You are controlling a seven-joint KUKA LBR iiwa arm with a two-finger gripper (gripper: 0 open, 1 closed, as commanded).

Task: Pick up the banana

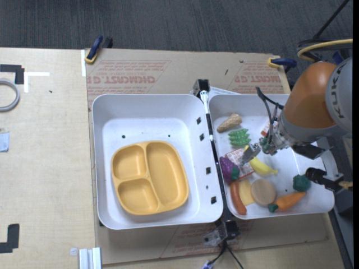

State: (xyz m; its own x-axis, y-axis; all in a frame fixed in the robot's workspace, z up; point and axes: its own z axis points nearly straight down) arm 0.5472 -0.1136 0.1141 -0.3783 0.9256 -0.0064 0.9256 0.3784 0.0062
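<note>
The banana (263,167) is a small yellow toy lying in the middle of the right bin (314,209), among other toy foods. My gripper (251,153) hangs low over the bin, just above and to the left of the banana's upper end, close to it or touching it. The banana still rests on the bin floor. The grey arm with its orange band (312,100) reaches in from the right and hides part of the bin's far right side.
Around the banana lie purple grapes (227,167), a green pea pod (239,137), a tan potato-like piece (229,122), a red sausage (237,198), a round tan disc (262,193), a carrot (289,200) and broccoli (301,182). The left bin (106,116) holds a yellow divided plate (148,176).
</note>
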